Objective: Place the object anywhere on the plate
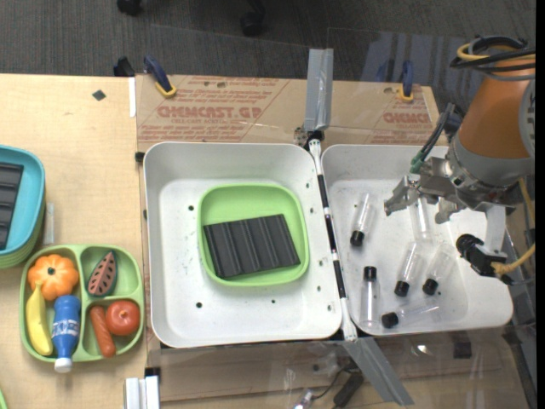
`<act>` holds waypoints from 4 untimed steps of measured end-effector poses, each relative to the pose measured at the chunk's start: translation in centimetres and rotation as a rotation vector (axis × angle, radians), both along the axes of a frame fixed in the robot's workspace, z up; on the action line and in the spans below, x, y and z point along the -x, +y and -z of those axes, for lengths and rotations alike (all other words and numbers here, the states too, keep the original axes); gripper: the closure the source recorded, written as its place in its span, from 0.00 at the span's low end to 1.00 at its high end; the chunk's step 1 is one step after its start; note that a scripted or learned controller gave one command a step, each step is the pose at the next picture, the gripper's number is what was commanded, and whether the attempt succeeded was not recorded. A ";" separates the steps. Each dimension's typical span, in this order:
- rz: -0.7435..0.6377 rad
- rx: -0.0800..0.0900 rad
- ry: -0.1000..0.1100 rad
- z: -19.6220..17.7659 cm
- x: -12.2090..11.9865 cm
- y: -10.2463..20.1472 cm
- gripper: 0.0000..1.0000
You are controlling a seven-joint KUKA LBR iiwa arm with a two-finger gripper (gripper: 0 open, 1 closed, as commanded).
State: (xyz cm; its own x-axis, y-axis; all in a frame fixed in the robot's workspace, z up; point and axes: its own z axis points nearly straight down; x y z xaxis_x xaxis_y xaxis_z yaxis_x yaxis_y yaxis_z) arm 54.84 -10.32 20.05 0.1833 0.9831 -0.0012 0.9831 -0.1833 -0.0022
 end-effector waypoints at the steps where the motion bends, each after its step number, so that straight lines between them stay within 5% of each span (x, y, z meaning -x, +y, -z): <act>1: 0.223 0.002 0.001 -8.6 4.8 -0.7 0.00; 2: 0.333 0.002 0.001 -11.3 7.0 8.4 0.00; 3: 0.598 0.004 0.000 -18.6 5.7 4.6 0.00; 4: 0.738 0.004 0.002 -22.4 1.5 -0.8 0.00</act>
